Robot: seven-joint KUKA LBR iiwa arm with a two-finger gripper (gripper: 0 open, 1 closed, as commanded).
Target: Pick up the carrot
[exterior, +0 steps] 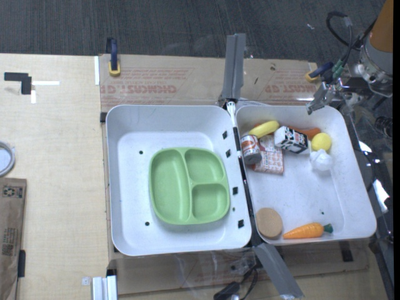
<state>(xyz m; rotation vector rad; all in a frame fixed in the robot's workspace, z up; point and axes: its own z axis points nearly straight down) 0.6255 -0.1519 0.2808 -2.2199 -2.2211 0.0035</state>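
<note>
The carrot (304, 231), orange with a small green top at its right end, is seen lying on its side along the near edge of the right bin (354, 186), just beside a round tan disc (270, 222). Farther back in that bin a white crumpled lump (322, 160), a yellow ball (321, 142), a black-and-white carton (291, 139), a patterned packet (270, 159), a can (250, 148) and a banana (264, 129) are clustered, while a green divided plate (189, 185) is held in the left bin (125, 167). The gripper (325, 95) is poised over the far right corner, well apart from the carrot; how far it is opened cannot be told, and nothing is seen in its hold.
</note>
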